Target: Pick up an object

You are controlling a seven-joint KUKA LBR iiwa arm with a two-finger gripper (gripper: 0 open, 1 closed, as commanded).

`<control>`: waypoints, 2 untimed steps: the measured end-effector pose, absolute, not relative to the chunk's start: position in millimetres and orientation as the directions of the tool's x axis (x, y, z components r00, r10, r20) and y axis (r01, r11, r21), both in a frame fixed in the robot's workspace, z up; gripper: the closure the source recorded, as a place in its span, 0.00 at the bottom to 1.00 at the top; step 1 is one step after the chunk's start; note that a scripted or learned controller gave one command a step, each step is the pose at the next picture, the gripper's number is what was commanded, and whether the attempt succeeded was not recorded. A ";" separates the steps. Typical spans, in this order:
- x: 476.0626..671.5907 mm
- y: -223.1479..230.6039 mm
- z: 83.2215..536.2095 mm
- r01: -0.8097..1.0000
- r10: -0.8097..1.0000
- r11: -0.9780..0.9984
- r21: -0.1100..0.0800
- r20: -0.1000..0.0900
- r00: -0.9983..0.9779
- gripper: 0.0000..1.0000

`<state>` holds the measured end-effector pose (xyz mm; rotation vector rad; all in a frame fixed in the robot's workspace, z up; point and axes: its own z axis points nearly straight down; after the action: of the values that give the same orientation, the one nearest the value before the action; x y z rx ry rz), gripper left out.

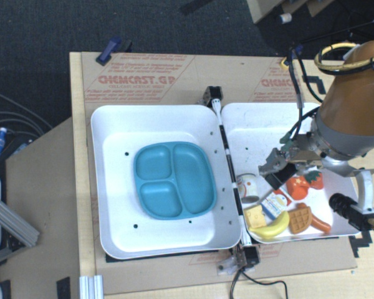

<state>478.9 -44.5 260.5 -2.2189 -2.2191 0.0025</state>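
Note:
The right bin [255,120] holds a pile of toy food at its near end: a red tomato [297,187], a yellow banana [271,230], a brown waffle [300,218], a cheese wedge [255,217], a small blue and white carton [275,205] and an orange carrot [322,225]. A small round white piece [246,183] lies by the bin's left wall. My gripper [274,172] hangs over the middle of this bin, just left of the tomato and above the carton. I see nothing held in it.
The left bin [112,167] holds a blue divided plate [174,179]. A black clamp [212,95] sits at the far end of the divider between the bins. The arm's grey body [352,117] covers the right bin's right side.

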 end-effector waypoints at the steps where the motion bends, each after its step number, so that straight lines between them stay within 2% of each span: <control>1: 479.3 -28.8 263.5 1.000 1.000 0.001 -0.001 0.000 -0.001 1.00; 2: 479.1 -46.2 265.7 1.000 1.000 0.000 0.000 0.000 0.000 1.00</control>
<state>479.1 -46.2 265.7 -2.2218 -2.2207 0.0007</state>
